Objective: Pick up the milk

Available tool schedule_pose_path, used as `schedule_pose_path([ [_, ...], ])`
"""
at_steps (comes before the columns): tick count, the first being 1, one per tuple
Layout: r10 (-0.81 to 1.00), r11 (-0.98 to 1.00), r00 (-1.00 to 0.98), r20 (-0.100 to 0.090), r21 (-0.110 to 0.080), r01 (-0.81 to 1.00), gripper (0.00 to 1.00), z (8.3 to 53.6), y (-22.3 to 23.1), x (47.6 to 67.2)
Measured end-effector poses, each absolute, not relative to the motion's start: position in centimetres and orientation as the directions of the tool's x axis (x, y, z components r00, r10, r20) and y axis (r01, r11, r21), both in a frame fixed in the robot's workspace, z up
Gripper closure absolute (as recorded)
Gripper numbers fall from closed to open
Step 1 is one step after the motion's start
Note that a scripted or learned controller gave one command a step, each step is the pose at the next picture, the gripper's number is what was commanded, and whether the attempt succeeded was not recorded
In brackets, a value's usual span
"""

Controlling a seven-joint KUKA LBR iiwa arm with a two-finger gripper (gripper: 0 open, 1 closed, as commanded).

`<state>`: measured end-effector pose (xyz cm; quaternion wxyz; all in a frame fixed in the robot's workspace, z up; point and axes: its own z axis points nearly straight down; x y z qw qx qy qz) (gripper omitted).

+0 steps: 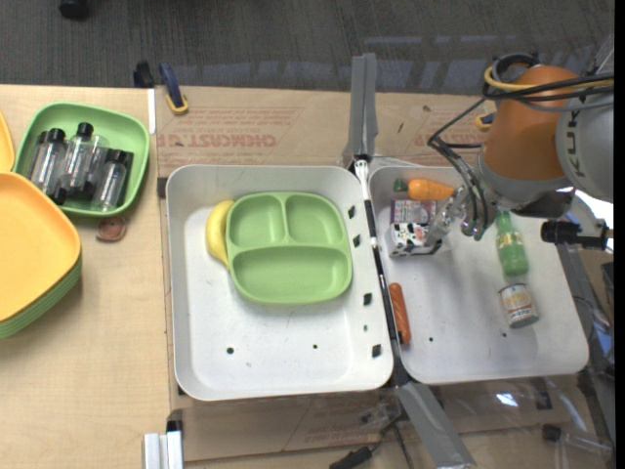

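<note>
I am hovering my end effector [459,218] just right of the small white-and-purple milk carton [414,225] in the right bin's upper left — grip state unclear, carton not yet lifted.

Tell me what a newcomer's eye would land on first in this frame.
Probably the grey arm's orange band at upper right, looming over the right bin. Next, the green divided tray in the left bin. Then the gripper hanging beside the milk carton near the right bin's back-left corner.
</note>
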<state>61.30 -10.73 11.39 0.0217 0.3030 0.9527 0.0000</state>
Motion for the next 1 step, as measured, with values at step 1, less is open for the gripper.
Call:
schedule_pose_path([
  [1, 0.472, 0.882, -0.880, -0.057, 0.016, 0.471, 1.00, 11.55, -9.93, 59.92],
])
